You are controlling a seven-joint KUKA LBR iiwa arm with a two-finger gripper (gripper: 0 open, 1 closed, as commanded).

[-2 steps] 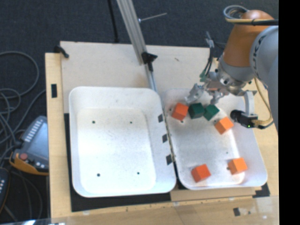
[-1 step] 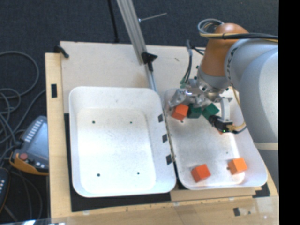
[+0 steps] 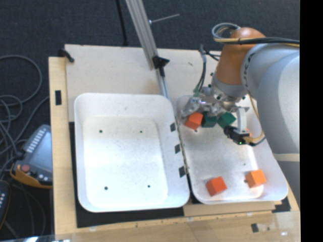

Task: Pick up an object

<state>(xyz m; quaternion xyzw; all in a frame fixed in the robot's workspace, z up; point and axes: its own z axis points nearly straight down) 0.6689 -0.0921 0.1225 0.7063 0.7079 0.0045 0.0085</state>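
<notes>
Arm reaches in from 3 o'clock, hand [image 3: 198, 116] low over right bin [image 3: 229, 158] at its 11 o'clock corner, fingers clamped on orange block [image 3: 194, 120]. Green block [image 3: 225, 119] just beside.

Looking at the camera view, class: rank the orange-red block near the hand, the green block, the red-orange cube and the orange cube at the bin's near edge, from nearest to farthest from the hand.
1. Orange-red block and green block: both beside the hand, left and right of it; too close to call.
2. Red-orange cube: front of the right bin.
3. Orange cube: front right corner; about as far as the red-orange cube.
</notes>
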